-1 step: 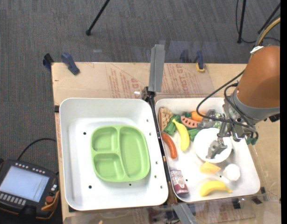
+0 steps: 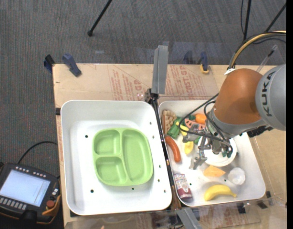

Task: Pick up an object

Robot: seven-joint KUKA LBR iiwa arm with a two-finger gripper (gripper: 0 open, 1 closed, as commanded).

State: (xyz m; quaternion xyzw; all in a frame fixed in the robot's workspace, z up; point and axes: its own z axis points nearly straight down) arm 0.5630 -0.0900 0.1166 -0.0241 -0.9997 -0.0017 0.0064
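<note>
My gripper (image 2: 199, 157) hangs low over the middle of the right bin (image 2: 255, 175), under the orange band of the arm (image 2: 238, 99). Just left of it lie a small yellow piece (image 2: 188, 148) and a red-orange sausage (image 2: 173, 148). A white dish (image 2: 226, 158) sits directly to its right, partly hidden by the wrist. An orange wedge (image 2: 214, 171) lies just below it. Nothing can be seen held in the gripper.
The right bin also holds a banana (image 2: 219, 192), a maroon packet (image 2: 183, 185), a clear cup (image 2: 236, 176), a waffle piece (image 2: 169, 118) and green (image 2: 175, 126), pink (image 2: 190, 124) and orange (image 2: 200, 118) toys. A green divided plate (image 2: 122, 156) lies in the left bin (image 2: 79, 123).
</note>
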